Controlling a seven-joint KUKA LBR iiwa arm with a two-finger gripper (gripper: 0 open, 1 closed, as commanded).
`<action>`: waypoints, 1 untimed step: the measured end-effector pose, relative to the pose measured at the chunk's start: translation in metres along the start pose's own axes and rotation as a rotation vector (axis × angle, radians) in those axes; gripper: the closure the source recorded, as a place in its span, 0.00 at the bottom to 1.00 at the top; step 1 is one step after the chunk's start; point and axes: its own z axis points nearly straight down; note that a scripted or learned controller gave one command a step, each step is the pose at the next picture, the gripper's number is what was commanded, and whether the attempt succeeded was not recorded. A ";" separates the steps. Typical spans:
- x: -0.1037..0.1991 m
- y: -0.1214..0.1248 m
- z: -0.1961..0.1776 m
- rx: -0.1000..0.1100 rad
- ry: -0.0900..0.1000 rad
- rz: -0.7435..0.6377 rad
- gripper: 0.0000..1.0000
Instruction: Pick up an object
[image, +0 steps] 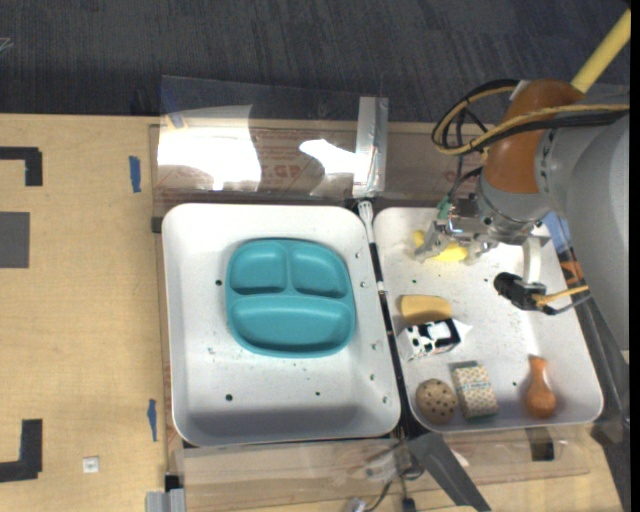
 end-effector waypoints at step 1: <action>0.081 0.007 -0.093 -0.008 0.005 0.011 1.00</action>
